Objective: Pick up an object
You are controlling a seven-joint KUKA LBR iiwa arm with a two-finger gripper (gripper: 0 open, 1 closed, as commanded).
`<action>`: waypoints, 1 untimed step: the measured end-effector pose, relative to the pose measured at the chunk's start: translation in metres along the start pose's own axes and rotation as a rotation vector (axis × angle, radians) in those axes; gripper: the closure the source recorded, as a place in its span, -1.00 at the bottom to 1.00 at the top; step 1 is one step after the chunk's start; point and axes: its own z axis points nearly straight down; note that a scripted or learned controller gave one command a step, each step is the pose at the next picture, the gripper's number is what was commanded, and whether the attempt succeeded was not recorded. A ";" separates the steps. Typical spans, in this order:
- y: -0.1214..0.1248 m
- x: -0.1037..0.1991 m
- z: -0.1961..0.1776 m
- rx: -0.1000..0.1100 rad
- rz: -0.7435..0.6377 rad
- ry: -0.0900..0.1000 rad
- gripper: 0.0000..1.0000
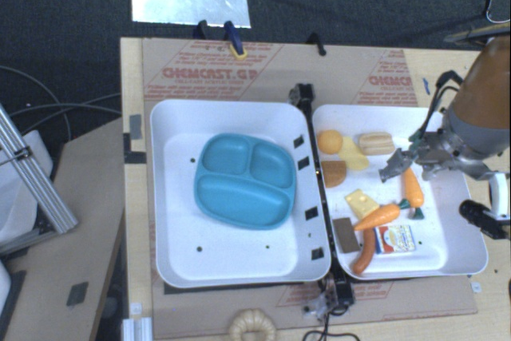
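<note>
In the camera view, the gripper is seen low over the right bin, near its middle, fingers spread a bit with nothing pinched between them. The upper carrot sits just below the tips; contact can't be made out. A second carrot is laid across the bin's near half, next to a small printed carton whose text is too tiny to be read. "CHEMCAST GP" is printed in red on the board along its far edge. The arm is brought in from the right edge, wrist angled down and left. A blue tray is parked in the left bin.
</note>
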 end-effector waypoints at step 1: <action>0.003 0.000 -0.006 -0.012 -0.003 -0.002 -1.00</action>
